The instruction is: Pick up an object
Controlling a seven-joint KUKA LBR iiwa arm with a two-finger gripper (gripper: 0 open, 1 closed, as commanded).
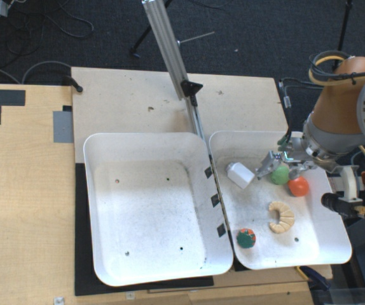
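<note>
One gripper point(276, 164): over right bin point(335, 250)
Green ball point(280, 175): between its spread fingers, touching orange ball point(299, 186)

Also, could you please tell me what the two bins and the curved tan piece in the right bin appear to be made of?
The left bin and right bin look like thin moulded plastic: white, smooth, with rounded corners and rolled rims, speckled with dark marks. The curved tan piece looks like a segmented toy pastry, matte, probably plastic or foam; the look leaves that open.
</note>
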